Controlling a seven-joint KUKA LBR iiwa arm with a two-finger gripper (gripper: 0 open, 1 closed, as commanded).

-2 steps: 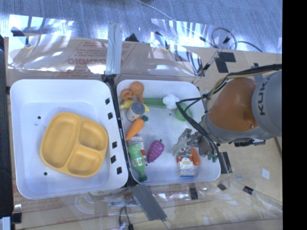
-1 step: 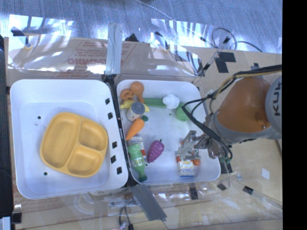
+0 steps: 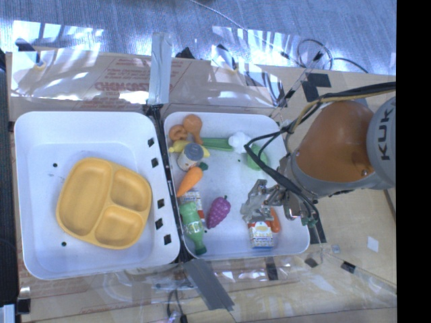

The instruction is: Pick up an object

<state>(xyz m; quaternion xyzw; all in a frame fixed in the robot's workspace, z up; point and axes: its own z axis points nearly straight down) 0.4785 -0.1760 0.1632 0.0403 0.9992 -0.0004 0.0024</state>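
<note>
Left white plastic bin (image 3: 30,200): one yellow three-compartment plastic plate (image 3: 102,202), lying flat near the middle. Right white plastic bin (image 3: 232,247): along its left wall, an orange toy fruit (image 3: 192,124), a small grey-capped toy jar (image 3: 191,154), an orange toy carrot (image 3: 190,180) and a green toy bottle (image 3: 192,226) with a red label. Just right of the bottle lies a purple toy grape bunch (image 3: 217,211). A long green toy vegetable with a white end (image 3: 222,142) lies near the far wall. Further right, the metal hand (image 3: 258,204) hangs low over a small white and orange carton (image 3: 261,233) at the near wall; whether it is spread or pressed together cannot be told, and nothing is seen between its fingers. The grey arm with the orange band (image 3: 337,147) enters from the right.
</note>
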